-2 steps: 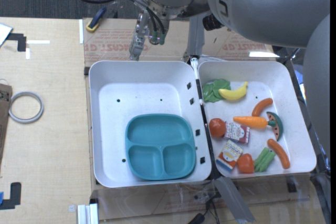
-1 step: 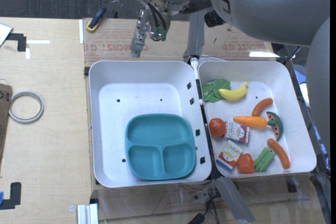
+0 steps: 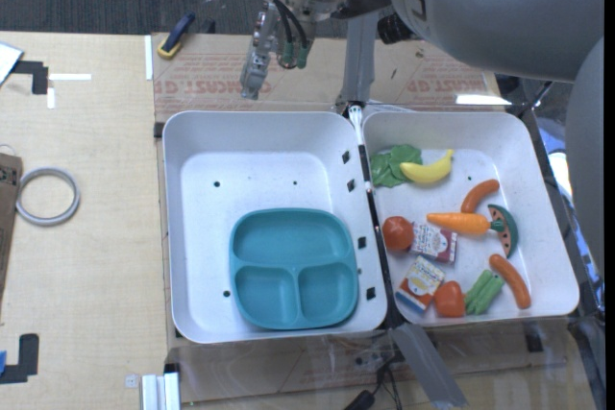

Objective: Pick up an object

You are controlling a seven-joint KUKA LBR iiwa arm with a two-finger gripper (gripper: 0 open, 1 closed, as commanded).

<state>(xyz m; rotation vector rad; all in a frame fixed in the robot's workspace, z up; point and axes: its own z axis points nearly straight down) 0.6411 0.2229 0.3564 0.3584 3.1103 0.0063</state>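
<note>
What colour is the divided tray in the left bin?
Teal; the divided tray shows plainly in the camera view.

Bright, even light; soft shadows

The pincer (image 3: 256, 77) hangs above the left bin's (image 3: 192, 206) far rim, away from the toy food (image 3: 444, 224).

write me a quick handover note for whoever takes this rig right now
Gripper: raised behind the left bin, nothing between its fingers.
Left bin: teal divided plate.
Right bin: banana, green leaf, carrot, tomato, watermelon slice, two sausages, small cartons, green pods.
Done: no pick so far.
Left: bring the gripper down over one item, grasp it, lift it.
</note>
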